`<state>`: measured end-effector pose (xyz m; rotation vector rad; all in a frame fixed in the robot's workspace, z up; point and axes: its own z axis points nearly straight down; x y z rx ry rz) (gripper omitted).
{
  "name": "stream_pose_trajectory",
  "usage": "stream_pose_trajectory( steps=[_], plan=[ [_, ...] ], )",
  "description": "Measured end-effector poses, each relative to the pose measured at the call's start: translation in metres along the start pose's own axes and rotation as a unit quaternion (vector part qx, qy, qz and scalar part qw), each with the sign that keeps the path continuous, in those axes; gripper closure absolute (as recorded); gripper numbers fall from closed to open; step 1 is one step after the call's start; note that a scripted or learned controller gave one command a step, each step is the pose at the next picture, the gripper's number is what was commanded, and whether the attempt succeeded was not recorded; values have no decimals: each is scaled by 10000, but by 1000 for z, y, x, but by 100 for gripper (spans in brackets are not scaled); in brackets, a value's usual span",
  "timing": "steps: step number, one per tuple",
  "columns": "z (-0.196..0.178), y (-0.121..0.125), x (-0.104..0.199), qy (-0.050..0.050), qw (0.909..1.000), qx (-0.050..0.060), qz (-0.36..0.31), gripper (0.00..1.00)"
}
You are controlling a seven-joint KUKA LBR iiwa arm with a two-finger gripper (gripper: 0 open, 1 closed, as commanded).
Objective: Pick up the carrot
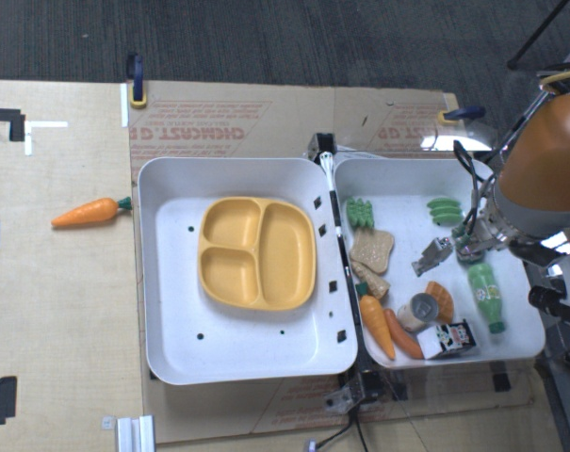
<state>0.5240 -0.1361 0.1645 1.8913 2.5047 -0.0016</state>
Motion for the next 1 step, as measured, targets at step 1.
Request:
stream_pose_trajectory(
  steps=[1],
  plan=[
    [-27,46,82,5,9984,2,557,0]
  ],
)
